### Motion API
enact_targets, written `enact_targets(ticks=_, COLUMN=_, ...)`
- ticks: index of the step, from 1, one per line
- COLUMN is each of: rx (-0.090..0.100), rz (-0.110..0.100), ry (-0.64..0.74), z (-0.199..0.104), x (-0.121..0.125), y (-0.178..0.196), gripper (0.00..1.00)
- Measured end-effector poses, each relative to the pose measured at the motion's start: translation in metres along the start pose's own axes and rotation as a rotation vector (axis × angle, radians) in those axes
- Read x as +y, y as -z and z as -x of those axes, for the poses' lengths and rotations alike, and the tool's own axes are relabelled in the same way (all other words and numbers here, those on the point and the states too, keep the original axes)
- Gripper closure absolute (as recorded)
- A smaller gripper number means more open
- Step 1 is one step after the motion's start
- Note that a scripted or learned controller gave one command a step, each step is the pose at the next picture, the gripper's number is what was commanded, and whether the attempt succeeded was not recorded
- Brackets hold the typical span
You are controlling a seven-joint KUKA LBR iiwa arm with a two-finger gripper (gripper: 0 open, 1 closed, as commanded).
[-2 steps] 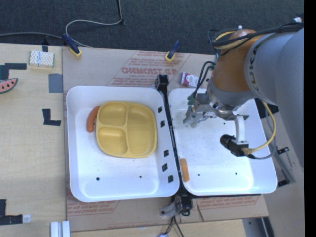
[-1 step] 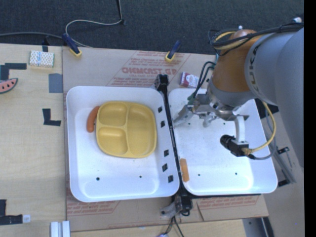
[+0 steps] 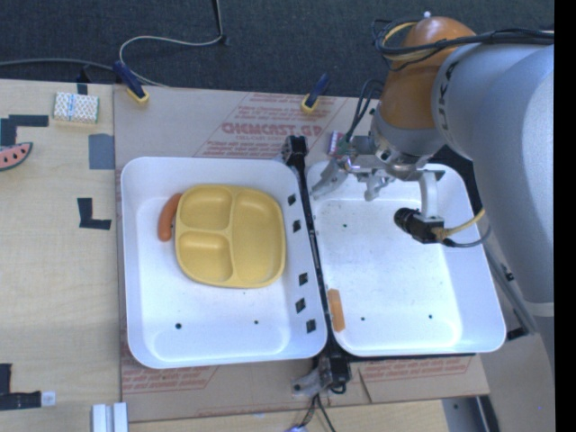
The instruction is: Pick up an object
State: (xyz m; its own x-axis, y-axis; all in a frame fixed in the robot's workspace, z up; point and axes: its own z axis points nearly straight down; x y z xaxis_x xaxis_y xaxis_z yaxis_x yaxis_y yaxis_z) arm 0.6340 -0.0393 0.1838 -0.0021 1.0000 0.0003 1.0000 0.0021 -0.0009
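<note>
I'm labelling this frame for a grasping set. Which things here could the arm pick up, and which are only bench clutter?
Belongs to the job:
- yellow divided plate, left bin
- orange sausage-like piece against the plate's left edge
- small orange piece, right bin's left edge
- gripper, over the right bin's far end

Lying about:
- patterned sponge-like block
- watermelon-slice toy
- blue-and-yellow clamps
- black tape marks

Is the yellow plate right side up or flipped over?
Right side up. The yellow plate lies flat in the left bin, its three hollow sections facing up.
</note>
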Motion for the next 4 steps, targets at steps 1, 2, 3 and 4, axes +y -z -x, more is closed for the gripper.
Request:
enact_targets(ticks=1, rx=0.0, rz=0.0, ry=0.0, z=-0.027, x=0.034, y=0.0, gripper=0.0)
enact_targets(ticks=2, rx=-0.003, rz=-0.001, ry=0.001, z=-0.027, x=0.034, y=0.01, gripper=1.0)
enact_targets(ticks=3, rx=-0.004, rz=-0.001, ry=0.001, z=-0.027, x=0.034, y=0.01, gripper=0.0)
enact_targets(ticks=4, rx=-0.004, rz=-0.002, ry=0.002, z=-0.027, x=0.034, y=0.019, gripper=1.0)
